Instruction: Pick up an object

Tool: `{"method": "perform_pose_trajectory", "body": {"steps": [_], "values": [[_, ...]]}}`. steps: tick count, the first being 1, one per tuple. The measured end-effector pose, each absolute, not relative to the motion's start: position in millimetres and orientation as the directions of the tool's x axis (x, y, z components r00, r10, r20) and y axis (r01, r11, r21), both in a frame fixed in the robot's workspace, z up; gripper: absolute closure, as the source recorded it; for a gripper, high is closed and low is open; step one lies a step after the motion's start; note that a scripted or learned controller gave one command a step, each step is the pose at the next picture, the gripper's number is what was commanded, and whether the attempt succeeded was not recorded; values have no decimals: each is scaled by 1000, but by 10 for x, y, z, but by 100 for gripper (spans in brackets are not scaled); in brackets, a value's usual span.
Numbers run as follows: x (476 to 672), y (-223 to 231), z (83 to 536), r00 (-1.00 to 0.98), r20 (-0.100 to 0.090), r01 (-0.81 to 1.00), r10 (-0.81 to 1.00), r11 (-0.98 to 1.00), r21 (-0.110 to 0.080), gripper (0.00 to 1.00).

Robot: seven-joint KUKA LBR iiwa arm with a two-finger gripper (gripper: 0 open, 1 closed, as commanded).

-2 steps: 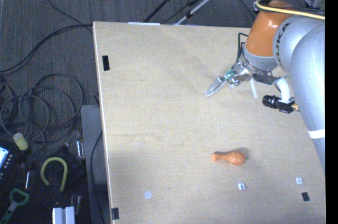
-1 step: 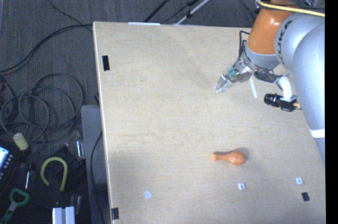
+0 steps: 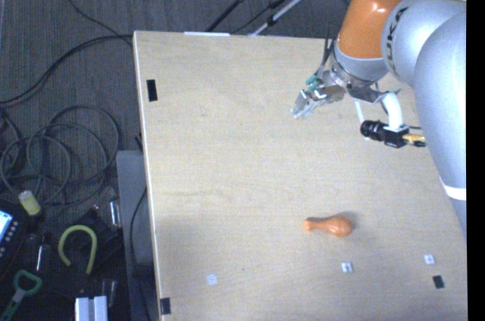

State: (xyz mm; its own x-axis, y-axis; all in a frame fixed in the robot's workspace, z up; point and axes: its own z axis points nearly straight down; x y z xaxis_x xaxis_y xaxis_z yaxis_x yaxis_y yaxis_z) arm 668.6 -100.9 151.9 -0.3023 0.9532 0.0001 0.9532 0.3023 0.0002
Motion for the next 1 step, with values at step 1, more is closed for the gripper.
{"method": "perform_pose_trajectory", "body": {"steps": [1], "values": [[6685, -1010, 1518, -302, 0, 953, 953, 302, 0, 0]]}}
